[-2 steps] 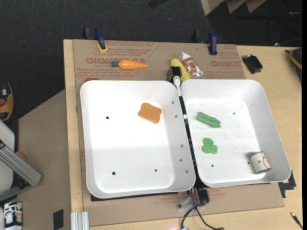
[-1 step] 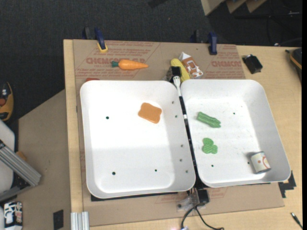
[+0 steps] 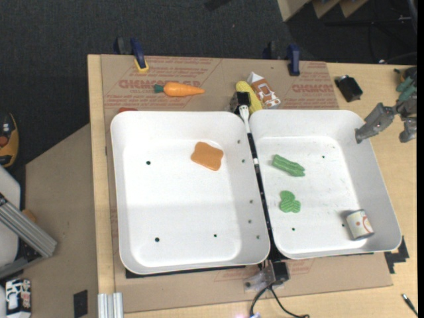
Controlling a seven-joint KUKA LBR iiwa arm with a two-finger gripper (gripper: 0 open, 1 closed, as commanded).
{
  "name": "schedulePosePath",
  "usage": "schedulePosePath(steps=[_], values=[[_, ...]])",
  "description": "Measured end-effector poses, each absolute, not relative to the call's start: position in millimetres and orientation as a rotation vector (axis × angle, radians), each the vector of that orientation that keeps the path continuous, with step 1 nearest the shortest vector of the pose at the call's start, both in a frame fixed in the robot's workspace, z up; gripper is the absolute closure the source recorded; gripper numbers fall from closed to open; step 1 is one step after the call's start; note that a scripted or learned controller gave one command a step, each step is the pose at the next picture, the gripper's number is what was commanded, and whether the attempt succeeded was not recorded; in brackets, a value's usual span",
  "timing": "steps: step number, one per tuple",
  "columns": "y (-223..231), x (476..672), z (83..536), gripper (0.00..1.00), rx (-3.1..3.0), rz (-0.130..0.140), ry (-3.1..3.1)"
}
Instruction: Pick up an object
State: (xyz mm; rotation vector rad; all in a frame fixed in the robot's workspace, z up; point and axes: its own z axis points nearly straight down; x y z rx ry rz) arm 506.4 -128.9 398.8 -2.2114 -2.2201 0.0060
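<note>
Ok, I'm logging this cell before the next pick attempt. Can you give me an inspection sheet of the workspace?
Surface: board bearing left bin and right bin, side by side.
Job's things: orange slab in left bin; green pod, green leafy piece and small white can in right bin.
Clutter: carrot, banana and carton on the board behind the bins.
Grippers: gripper over right bin's far right rim, nothing between its fingers.
Cables: cable at front edge.
Surroundings: blue clamps, dark carpet.

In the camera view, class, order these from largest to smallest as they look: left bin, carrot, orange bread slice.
1. Left bin
2. Carrot, longer but slimmer
3. Orange bread slice
The last two look close, so that ranking is unsure.
</note>
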Motion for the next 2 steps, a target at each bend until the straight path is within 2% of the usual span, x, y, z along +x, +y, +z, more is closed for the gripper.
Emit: schedulePosePath(steps=[1,2], values=[[-132,506.7,416,1.00,-2.225,-0.003,-2.226],[-134,487.9,542,1.00,-2.229,-0.010,-2.231]])
